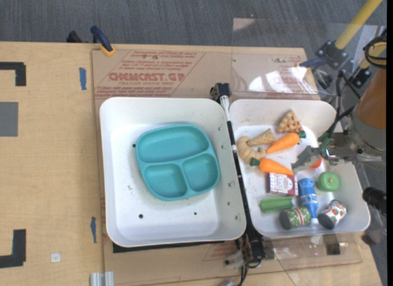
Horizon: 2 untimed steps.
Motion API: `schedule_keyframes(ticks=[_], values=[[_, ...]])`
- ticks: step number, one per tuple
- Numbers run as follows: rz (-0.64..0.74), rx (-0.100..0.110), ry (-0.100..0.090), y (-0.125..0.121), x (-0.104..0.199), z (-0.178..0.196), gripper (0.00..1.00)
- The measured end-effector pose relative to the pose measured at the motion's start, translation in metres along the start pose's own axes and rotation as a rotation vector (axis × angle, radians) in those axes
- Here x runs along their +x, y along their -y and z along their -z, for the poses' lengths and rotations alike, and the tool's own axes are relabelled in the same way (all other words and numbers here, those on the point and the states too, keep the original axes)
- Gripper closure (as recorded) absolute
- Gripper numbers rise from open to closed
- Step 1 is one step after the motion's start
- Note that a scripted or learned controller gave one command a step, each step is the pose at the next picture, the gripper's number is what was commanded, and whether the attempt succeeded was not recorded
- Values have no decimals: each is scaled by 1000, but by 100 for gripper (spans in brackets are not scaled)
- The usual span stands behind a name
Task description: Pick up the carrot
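Reaching in from the right, your end effector hovers low in the right white plastic bin (whether it is spread or pressed together you cannot tell). The orange toy carrot lies just to its left, long axis slanting up toward the right; a second orange carrot-like piece lies below-left.
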<state>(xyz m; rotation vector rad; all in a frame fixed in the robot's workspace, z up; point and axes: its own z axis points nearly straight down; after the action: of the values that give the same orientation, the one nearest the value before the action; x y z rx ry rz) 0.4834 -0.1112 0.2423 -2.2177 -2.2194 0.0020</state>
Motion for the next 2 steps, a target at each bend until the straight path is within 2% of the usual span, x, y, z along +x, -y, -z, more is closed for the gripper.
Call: schedule_keyframes(ticks=[1, 2], values=[[-51, 10, -2, -61, 14, -138, 0], [-408, -16, 0, -46, 20, -152, 0]])
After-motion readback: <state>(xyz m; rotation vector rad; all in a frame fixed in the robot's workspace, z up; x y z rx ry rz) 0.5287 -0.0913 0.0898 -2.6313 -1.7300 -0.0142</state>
